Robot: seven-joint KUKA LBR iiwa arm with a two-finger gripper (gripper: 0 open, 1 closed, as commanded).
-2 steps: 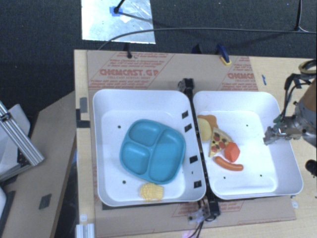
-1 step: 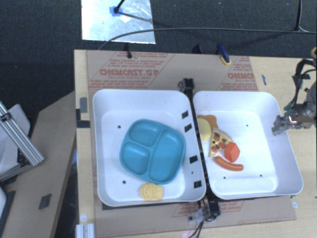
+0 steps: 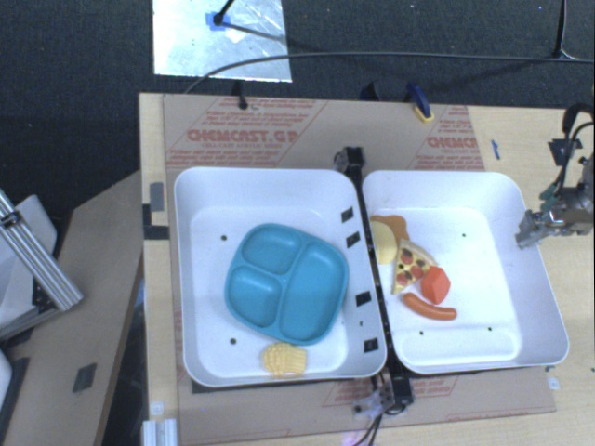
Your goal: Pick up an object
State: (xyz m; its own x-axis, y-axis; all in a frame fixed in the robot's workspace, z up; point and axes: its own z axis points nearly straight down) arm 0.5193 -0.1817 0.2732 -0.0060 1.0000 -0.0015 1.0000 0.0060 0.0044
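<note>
Camera view: grey metal end effector (image 3: 548,219) sits just outside right white plastic bin (image 3: 535,277), grip state can't tell; red-orange toy foods (image 3: 426,291) lie apart, w/ clearance for picking.

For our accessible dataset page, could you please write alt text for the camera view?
Two white bins sit side by side: the left bin holds a blue divided plate and yellow toy corn, the right bin a cluster of toy food. The end effector sits at the right bin's right rim.

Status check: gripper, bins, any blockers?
Gripper at right bin outer rim, nothing gripped. Toy food clustered by divider. Blue tray, corn left bin.
</note>
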